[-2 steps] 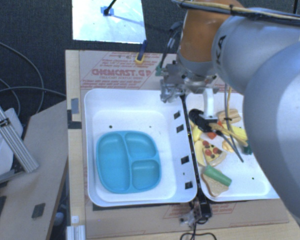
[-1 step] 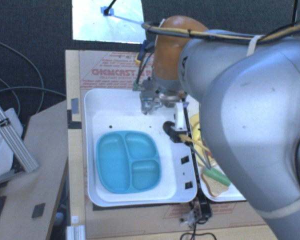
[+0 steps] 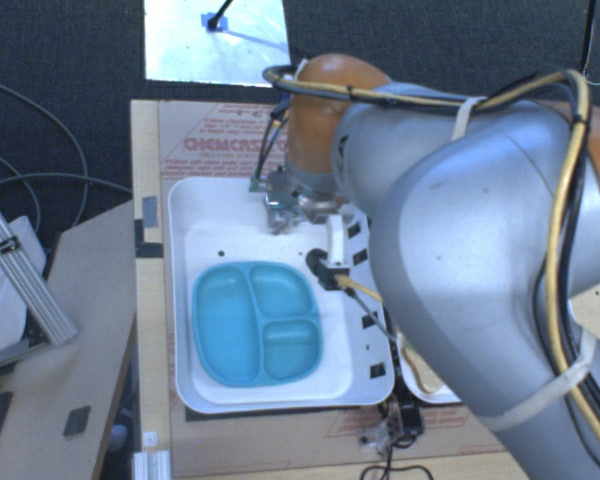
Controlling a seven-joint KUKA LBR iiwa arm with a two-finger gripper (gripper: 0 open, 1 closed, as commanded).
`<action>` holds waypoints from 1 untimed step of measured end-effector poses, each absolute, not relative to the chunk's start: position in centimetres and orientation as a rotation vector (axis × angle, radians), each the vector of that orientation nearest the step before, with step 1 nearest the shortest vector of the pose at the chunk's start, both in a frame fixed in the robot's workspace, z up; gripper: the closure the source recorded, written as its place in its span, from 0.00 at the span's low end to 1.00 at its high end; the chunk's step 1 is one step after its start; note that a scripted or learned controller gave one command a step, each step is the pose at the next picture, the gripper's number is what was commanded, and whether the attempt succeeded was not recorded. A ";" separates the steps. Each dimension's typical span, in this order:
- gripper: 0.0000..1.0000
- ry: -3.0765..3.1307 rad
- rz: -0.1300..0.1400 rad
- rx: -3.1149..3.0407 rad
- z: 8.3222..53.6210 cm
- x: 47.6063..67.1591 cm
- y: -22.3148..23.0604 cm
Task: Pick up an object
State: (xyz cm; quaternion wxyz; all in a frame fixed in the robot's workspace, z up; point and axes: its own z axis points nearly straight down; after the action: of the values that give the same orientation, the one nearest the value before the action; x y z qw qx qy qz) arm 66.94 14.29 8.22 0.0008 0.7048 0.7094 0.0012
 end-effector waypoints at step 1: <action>1.00 2.219 0.005 2.218 8.6 58.4 16.3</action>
State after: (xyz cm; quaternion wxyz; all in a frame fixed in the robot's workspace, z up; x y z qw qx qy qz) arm 58.44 16.34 8.56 0.0023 0.7069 0.7073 0.0016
